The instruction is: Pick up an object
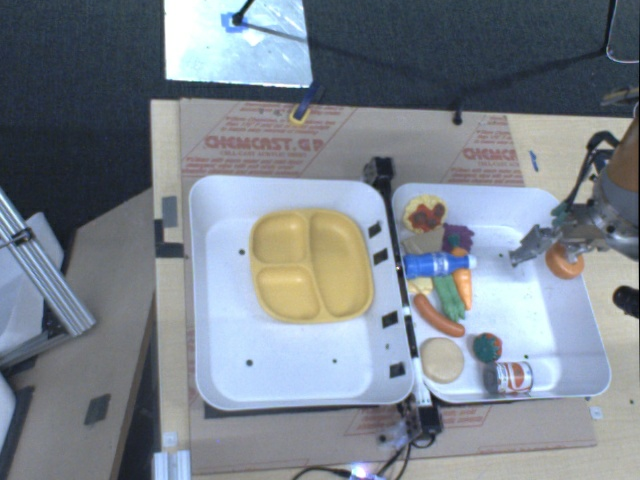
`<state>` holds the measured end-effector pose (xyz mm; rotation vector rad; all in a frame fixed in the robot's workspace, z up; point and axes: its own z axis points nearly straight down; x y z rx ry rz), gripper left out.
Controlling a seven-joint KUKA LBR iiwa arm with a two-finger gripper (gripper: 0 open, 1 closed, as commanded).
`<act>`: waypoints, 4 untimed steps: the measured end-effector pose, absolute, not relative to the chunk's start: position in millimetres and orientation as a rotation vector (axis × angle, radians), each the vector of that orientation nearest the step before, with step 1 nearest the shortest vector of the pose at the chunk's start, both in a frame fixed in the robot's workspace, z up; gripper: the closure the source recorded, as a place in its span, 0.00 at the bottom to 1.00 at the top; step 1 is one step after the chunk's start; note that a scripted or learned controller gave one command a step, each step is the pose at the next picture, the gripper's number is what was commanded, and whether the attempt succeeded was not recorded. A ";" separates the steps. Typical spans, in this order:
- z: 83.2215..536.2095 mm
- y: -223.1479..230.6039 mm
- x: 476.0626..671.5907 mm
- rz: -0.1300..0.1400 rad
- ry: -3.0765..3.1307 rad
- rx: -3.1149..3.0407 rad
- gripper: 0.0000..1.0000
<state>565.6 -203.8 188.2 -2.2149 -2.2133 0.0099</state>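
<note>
Red block lettering on the protective film of the flat sheet beneath the two bins reads "CHEMCAST GP", most clearly just above the left bin's far edge; the same mark repeats across the sheet, partly cut off, near the right bin. The red-and-white can in the right bin bears a label whose print is too small to read.

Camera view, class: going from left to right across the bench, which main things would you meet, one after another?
Left white bin → yellow divided plate → blue bottle → soup can → gripper → orange object.
</note>
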 end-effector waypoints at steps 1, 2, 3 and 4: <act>196.0 -203.2 568.9 -0.001 -2.226 -2.219 0.00; 153.9 -205.6 567.3 0.002 -2.222 -2.218 0.00; 112.0 -202.5 564.5 -0.002 -2.221 -2.216 0.00; 90.6 -197.9 569.0 -0.015 -2.224 -2.213 0.00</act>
